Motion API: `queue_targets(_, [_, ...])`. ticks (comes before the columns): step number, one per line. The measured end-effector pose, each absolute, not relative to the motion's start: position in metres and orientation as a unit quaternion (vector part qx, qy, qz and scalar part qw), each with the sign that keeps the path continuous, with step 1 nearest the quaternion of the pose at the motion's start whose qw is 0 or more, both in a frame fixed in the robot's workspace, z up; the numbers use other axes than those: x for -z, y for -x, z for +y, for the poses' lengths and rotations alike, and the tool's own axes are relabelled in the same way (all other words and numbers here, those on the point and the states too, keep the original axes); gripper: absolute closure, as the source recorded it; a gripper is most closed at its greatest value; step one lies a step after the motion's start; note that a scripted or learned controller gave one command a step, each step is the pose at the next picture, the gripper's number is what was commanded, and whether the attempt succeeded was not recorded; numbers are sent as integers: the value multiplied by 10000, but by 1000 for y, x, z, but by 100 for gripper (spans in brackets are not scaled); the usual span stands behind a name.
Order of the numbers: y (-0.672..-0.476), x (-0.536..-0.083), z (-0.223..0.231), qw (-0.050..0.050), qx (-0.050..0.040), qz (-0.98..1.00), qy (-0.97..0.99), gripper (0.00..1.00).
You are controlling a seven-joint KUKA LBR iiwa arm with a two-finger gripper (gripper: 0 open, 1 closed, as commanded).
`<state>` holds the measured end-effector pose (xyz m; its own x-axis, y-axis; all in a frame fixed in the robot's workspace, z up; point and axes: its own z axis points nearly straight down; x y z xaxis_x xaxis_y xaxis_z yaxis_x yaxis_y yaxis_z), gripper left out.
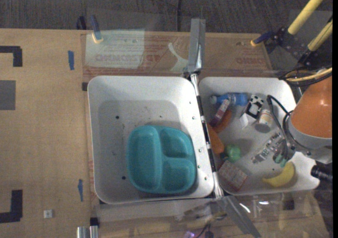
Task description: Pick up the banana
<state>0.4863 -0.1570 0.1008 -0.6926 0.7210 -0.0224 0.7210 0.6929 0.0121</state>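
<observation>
Gripper (273,147) sits low in the right bin (240,85), metal fingers angled down-left, tip just above and left of the banana (280,175). Finger state: cannot tell, too blurred and partly hidden by the wrist. Nothing visibly held.

Banana lies at the near right corner of the right bin, curved, close to the front wall, part of it under the arm's shadow. Not touching the gripper as far as I can see.

Nearby clutter: green ball (233,152) to the left, red-patterned packet (233,174) near the front wall, orange item (215,140) along the divider, blue bottle (228,100) and small can (263,118) at the back. Left bin (105,100) holds a teal divided tray (160,159).

Judgement: step is the approach to grasp. To do it well, shift toward the front right, centre over the banana's middle, align the fingers across its short width, descend straight. Risk: front wall and corner crowd the fingers; the curved fruit may roll or slip out.
</observation>
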Motion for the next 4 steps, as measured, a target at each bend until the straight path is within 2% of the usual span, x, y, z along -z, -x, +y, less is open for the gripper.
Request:
queue_targets(1, [-481, -197, -200, 38, 3, 9756, -2194, 100])
queue_targets(2, [-490, -286, -162, 42, -3, 9459, -3244, 100])
queue_targets(3, [-488, -277, -188, 27, 1, 9825, -1860, 100])
queue_targets(4, [-481, -243, -202, 24, 1, 9997, -235, 100])
